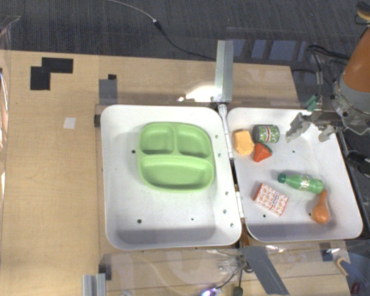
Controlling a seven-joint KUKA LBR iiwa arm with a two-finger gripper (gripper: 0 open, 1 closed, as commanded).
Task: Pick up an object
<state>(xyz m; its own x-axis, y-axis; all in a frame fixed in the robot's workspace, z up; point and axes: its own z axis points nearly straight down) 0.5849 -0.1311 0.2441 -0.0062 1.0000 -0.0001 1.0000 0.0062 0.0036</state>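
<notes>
The right bin (342, 222) holds a green can (266, 133) lying on its side, an orange block (243, 142), a red strawberry-like piece (261, 153), a green bottle (301, 182) on its side, a red and white patterned box (271, 200) and an orange carrot-like piece (320, 208). My gripper (309, 126) hangs over the bin's upper right part, to the right of the can. Its two fingers stand spread apart with nothing between them.
The left bin (120, 221) bears a green divided plate (175, 155). A metal post (224, 73) rises behind the seam between the bins. Black markers (49, 71) lie on the wooden bench at far left, and a cable (142, 14) runs across the dark floor behind.
</notes>
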